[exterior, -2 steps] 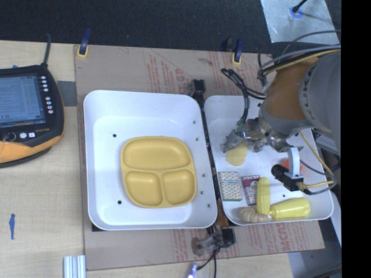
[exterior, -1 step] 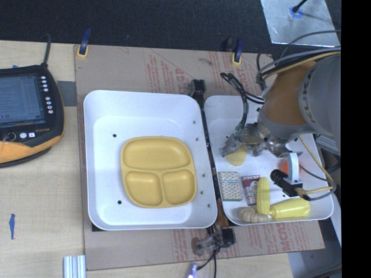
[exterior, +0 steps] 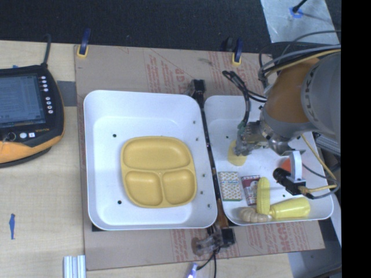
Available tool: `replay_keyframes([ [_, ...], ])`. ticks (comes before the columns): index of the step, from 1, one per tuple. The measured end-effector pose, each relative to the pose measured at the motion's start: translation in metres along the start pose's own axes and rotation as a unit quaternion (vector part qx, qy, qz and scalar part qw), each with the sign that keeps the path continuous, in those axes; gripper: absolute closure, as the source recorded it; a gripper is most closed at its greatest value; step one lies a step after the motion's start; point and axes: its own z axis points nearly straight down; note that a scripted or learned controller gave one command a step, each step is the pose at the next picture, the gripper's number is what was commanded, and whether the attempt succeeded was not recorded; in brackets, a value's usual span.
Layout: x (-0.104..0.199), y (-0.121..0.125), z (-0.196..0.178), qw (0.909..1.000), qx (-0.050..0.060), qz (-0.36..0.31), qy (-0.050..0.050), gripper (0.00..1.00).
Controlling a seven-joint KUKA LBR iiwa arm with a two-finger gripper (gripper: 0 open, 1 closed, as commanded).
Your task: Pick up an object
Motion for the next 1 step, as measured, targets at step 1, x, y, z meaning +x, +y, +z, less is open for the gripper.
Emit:
replay_keyframes([
  [1, 0.0000, 0.0000, 0.0000, 1.0000, 0.000, 0.000, 0.000, 0.00],
])
